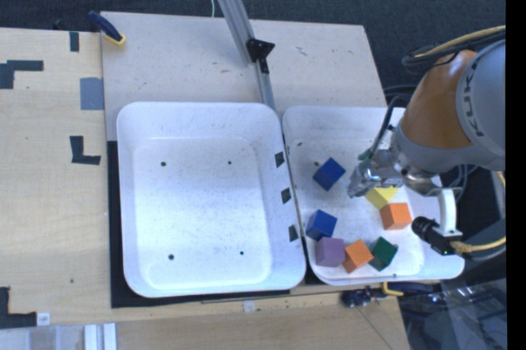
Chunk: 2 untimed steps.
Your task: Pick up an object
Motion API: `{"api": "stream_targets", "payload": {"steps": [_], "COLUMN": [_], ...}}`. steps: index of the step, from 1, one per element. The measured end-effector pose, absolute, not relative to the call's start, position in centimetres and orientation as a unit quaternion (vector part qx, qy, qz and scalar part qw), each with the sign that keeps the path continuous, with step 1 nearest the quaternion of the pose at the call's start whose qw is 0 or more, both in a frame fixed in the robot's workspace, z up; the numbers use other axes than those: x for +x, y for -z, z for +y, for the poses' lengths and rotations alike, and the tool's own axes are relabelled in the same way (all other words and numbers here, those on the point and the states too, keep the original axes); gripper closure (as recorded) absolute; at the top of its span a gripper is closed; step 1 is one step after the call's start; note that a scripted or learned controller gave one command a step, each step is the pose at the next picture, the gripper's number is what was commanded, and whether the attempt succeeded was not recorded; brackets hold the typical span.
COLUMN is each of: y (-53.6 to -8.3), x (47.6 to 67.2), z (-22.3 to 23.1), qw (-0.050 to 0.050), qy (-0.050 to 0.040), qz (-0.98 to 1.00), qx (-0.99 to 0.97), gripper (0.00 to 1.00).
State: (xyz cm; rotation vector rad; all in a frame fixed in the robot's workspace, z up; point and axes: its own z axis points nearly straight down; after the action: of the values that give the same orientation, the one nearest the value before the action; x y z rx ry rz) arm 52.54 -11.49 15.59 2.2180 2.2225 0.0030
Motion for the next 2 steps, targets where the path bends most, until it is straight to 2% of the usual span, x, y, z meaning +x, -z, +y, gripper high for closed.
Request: {"api": "stream_targets", "payload": {"steps": [1, 2], "y": [-20.5, -23.4], "x": [52.4, 52.5], "z": [-12.4, -12.4], "qw": [0.002, 0.001], "qy": [-0.001, -0.0007], "qz": [0.708, 0.708], "qx": [0.707, 0.706], "gripper": [1.0, 1.0]}}
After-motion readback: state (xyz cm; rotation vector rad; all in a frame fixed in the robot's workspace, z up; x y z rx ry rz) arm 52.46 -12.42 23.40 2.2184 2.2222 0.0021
